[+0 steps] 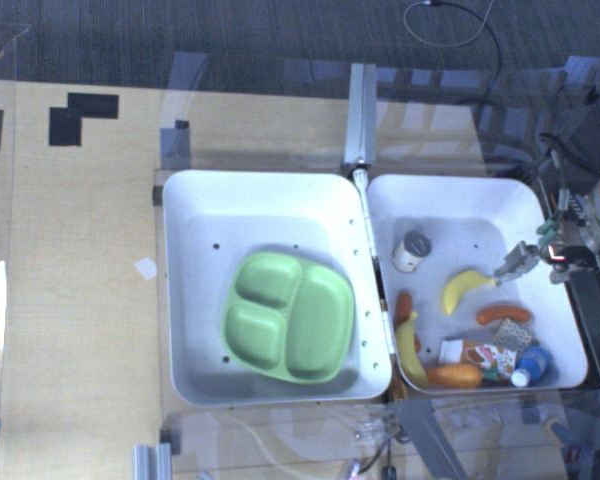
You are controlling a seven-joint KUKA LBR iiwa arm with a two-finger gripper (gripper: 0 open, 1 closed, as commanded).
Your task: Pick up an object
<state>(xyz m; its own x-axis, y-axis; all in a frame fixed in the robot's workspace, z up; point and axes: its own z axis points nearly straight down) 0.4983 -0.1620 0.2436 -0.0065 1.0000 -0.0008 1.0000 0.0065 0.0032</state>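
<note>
No word, number or brand is showing clearly enough to read. A small packet (497, 357) is lying near the front of the right bin (450, 200), and its face is carrying red, white and green print, but the marks are too small and blurred to make out. A small can (412, 250) is sitting farther back in the same bin, and its pale side is giving no legible label. On the wooden bench (70, 268), black blocky shapes (83, 116) are lying near the far left edge; they are forming plain patches, not letters or figures.
</note>
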